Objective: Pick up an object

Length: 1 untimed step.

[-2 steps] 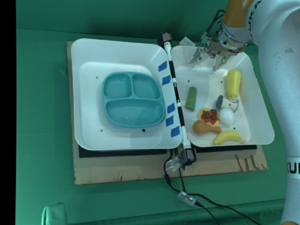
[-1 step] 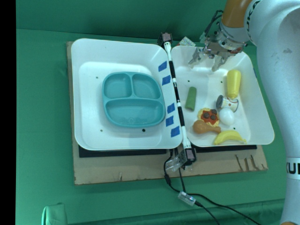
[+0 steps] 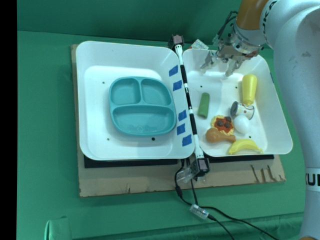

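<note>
My gripper [image 3: 220,67] hangs over the far part of the right bin [image 3: 280,134], its fingers [image 3: 206,64] spread apart with nothing between them. Below it in that bin lie a green cylinder [image 3: 203,105], a yellow bottle [image 3: 249,89], a small silver cup [image 3: 241,109], a white egg [image 3: 242,124], a pizza-like toy [image 3: 222,123], an orange drumstick [image 3: 218,135] and a yellow banana [image 3: 245,146]. The green cylinder is nearest, a little in front and to the left of the gripper.
The left bin [image 3: 95,129] holds a teal divided plate [image 3: 141,106]. A black-and-white bar [image 3: 186,91] with blue tape marks runs between the bins. Cables [image 3: 210,216] trail off the bench's front edge over the green cloth.
</note>
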{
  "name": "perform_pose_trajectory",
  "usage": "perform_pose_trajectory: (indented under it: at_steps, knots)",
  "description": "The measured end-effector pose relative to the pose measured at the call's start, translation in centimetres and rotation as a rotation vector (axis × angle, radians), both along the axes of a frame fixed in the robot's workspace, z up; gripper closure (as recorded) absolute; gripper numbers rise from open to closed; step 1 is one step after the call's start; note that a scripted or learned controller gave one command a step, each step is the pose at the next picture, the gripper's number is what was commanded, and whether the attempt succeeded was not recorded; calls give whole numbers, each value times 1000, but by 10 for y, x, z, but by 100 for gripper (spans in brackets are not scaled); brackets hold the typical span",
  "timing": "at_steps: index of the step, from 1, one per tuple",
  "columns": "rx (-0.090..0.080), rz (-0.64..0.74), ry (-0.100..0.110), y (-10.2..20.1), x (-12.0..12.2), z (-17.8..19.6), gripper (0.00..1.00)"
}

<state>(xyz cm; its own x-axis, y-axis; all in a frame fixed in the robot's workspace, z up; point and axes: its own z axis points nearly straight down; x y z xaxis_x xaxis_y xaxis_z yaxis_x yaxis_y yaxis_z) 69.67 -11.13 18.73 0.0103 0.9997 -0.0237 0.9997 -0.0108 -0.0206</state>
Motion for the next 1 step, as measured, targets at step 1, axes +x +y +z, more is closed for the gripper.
perform_pose_trajectory:
  at_steps: [1]
  knots:
    - [33, -1, 1, 12, 2, 17, 100]
